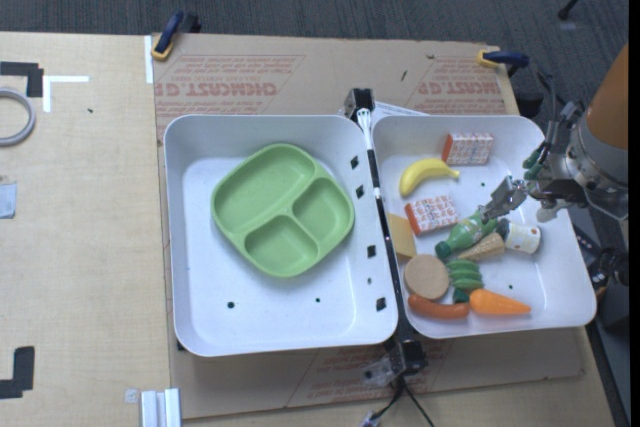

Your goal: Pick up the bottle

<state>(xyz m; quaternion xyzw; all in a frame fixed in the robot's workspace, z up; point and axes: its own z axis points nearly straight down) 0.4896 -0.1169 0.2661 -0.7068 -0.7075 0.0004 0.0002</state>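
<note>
Not yet lifted: green bottle (462, 236) lying in right bin (560, 310), gripper (503, 197) just above, fingers apparently open.

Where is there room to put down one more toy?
The left bin has bare floor around the green plate, widest along its near edge. The right bin is crowded around the bottle, with the gripper there.
</note>
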